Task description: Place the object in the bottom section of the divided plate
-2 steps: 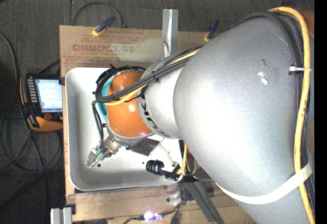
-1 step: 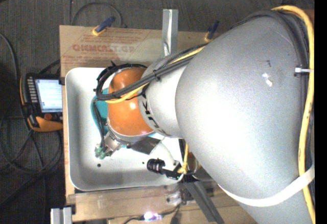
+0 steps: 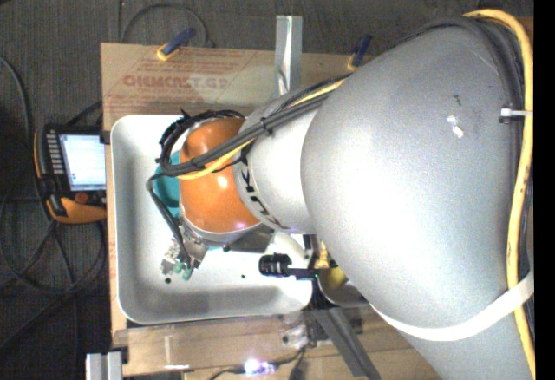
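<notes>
At about nine o'clock, off the bench on the grey carpet, lies an orange-cased handheld pendant with a lit screen [image 3: 74, 163]. Just to its right sits the shallow white plastic bin [image 3: 130, 222], resting on a pale wooden bench board with faint red lettering [image 3: 173, 79], a blue-handled clamp [image 3: 175, 42] at its eleven o'clock edge.

Over the bin's middle hangs the grey KUKA arm with its orange band [image 3: 212, 174], a black cable looped round the wrist. Its huge grey upper link fills the field from three to five o'clock and covers whatever lies beyond the bin's right side. The wrist points down and toward seven o'clock, where the two-finger gripper [image 3: 178, 266] sits low, close to the bin floor, with a fleck of green at its tip. Whether that fleck is the object, and whether the gripper holds anything, I cannot tell at this size.

The divided plate cannot be made out from here, nor the object with any certainty. My judgement: this is the pick stage, so the next move calls for a confirmed hold, a lift clear of the bin wall, then travel to the plate's bottom section.
</notes>
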